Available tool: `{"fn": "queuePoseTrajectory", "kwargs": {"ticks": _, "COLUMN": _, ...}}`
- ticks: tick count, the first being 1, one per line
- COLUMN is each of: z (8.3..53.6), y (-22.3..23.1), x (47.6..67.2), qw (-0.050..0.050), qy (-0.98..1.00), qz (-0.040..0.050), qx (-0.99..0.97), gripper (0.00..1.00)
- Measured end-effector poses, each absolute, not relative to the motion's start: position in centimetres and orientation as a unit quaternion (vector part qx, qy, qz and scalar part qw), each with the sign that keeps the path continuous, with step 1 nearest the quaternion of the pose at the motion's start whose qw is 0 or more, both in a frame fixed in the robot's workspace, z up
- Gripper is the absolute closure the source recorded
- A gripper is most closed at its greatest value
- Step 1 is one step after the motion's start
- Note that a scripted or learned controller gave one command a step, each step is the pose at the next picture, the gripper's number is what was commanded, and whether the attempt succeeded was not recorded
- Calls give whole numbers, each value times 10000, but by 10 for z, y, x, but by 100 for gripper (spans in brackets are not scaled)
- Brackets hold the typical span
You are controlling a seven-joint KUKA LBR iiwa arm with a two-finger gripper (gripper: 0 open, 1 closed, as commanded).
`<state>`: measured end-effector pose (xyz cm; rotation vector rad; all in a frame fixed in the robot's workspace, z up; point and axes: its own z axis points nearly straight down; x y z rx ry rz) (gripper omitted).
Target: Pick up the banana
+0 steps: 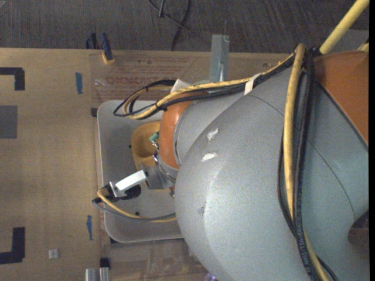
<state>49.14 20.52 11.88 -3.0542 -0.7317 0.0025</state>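
A yellow curved shape, which looks like the banana, lies in the middle of the white bin. The arm hides its right part. The grey arm with its orange band reaches in from the right and covers most of the bin. My gripper hangs low over the bin, right next to the yellow shape on its near side, and the wrist hides most of it. Whether it touches the yellow shape I cannot tell.
The bin's left wall and near wall show, and the arm covers everything to the right. A metal post stands behind the bin. The wooden bench with blue tape marks stretches left.
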Motion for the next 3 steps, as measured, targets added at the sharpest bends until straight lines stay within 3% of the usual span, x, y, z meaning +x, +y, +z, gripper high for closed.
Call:
{"fn": "queuePoseTrajectory", "kwargs": {"ticks": 1, "z": 191, "y": 154, "x": 479, "qw": 4, "qy": -2970, "qz": 14, "qx": -9549, "gripper": 0}}
{"fn": "queuePoseTrajectory", "kwargs": {"ticks": 2, "z": 101, "y": 117, "x": 484, "qw": 48, "qy": -2683, "qz": -87, "qx": -9633, "gripper": 0}}
{"fn": "queuePoseTrajectory", "kwargs": {"ticks": 3, "z": 156, "y": 98, "x": 480, "qw": 26, "qy": -3125, "qz": -21, "qx": -9499, "gripper": 0}}
